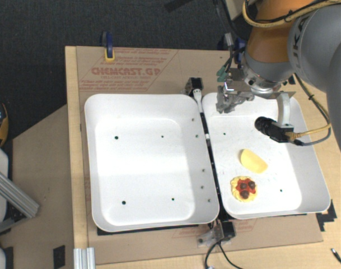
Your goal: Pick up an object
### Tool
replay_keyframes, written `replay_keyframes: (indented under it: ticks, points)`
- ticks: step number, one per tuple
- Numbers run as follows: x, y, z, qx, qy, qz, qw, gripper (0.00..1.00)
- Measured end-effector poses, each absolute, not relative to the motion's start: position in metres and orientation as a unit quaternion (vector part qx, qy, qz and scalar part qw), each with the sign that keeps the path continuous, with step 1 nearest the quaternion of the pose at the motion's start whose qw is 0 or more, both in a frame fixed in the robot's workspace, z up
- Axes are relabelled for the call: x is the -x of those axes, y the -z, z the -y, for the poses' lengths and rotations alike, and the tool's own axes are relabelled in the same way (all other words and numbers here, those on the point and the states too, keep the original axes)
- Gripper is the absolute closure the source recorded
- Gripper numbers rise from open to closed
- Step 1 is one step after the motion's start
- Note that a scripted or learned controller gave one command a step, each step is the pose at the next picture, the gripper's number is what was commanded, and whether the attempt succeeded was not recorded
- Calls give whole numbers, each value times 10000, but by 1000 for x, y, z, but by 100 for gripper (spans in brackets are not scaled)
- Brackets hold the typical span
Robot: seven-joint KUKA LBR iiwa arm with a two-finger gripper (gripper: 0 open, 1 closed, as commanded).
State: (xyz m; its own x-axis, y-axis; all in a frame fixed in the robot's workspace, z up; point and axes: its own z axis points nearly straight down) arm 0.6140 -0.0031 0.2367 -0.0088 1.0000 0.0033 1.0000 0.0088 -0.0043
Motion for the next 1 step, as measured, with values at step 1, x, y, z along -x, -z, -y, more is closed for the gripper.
replay_keyframes:
  ticks: [1]
  points:
    - [-620,-392,-91,7026,97,7115,-52,100]
